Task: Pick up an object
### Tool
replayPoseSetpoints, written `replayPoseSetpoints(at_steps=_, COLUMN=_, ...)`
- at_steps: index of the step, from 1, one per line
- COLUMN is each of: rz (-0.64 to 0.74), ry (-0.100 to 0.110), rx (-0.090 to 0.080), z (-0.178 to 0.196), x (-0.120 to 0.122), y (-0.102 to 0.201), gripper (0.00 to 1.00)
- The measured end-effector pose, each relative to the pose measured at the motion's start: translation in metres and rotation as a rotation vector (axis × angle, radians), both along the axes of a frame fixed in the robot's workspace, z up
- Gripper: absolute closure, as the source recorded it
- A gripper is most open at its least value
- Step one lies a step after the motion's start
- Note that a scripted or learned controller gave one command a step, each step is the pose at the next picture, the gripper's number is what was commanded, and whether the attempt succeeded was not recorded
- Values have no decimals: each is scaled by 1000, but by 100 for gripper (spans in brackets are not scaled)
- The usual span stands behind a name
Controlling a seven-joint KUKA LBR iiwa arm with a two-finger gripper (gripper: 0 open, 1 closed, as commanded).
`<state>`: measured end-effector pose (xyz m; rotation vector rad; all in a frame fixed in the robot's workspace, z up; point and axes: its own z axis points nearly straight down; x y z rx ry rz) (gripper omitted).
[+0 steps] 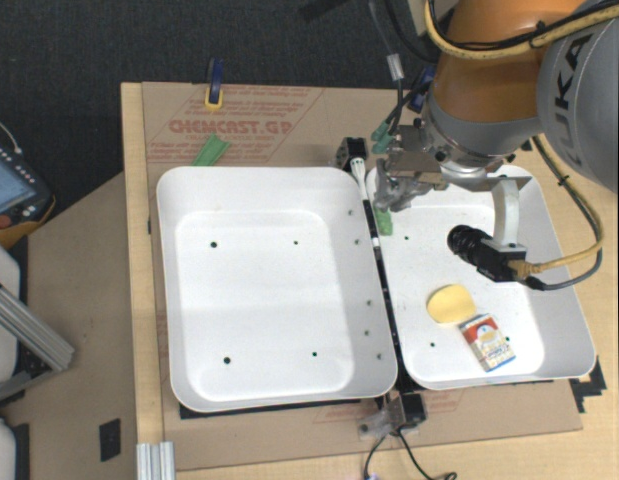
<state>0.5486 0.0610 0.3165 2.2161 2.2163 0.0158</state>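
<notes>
Arm over the right bin [549,363], near its far left corner

The gripper [394,200] hangs low by the divider; whether its fingers are open or closed, I cannot tell; a yellow round object [450,304] and a small red-and-blue box [488,342] lie near the front, well apart from it.

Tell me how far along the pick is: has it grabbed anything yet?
Done: the arm has reached into the right bin, with the gripper low near its upper left corner. In hand: nothing that I can see; no object shows between the fingers. Left: the whole pick. The yellow piece and the small box lie untouched on the bin floor, apart from the gripper.
</notes>
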Motion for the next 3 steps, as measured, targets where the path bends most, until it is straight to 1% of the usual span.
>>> replayPoseSetpoints(at_steps=1, rz=2, ry=20, rx=-2, z=-65, x=-9, y=30, gripper=100)
replayPoseSetpoints(at_steps=2, rz=-2, ry=16, rx=-1, z=-43, x=-43, y=7, gripper=100)
replayPoseSetpoints(at_steps=3, rz=4, ry=11, rx=-1, z=-41, x=-43, y=41, gripper=100)
